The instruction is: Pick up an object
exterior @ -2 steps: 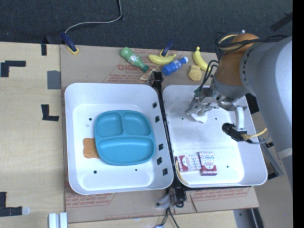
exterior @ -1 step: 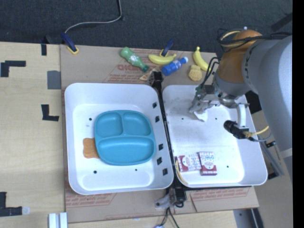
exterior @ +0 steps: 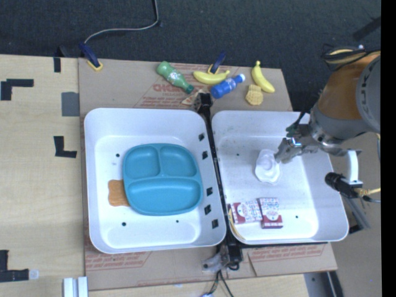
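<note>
Two white bins (exterior: pixel 99 166) on bench (exterior: pixel 31 166)

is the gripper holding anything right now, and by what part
It cannot be told. The gripper sits low in the right bin, right beside the clear plastic cup lying there, but the view does not show the cup between its fingers.

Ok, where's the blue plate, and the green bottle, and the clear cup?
blue plate (exterior: pixel 162 179), camera view, its middle divider.
green bottle (exterior: pixel 173 77), camera view, its body.
clear cup (exterior: pixel 266 166), camera view, its side.
</note>
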Controlling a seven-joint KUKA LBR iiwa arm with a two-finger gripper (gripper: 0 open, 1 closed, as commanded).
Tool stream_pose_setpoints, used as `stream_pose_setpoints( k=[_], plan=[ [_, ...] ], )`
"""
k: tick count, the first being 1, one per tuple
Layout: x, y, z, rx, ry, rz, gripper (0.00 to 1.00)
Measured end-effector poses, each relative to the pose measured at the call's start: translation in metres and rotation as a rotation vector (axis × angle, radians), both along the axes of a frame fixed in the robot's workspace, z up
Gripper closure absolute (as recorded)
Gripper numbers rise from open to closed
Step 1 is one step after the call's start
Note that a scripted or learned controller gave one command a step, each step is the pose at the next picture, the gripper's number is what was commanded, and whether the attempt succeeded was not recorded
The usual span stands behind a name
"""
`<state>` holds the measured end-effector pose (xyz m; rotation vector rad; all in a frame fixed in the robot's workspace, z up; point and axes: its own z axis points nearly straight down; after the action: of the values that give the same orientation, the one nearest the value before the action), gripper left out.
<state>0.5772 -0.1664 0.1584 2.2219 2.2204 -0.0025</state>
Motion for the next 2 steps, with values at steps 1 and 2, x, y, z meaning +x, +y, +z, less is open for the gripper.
stream_pose_setpoints(
  k=[1,2],
  plan=[
    [0.0,0.0,0.0,0.001,0.0,0.0,0.0],
    [-0.014,0.028,-0.071,0.0,-0.004,0.001,0.0]
  ],
)
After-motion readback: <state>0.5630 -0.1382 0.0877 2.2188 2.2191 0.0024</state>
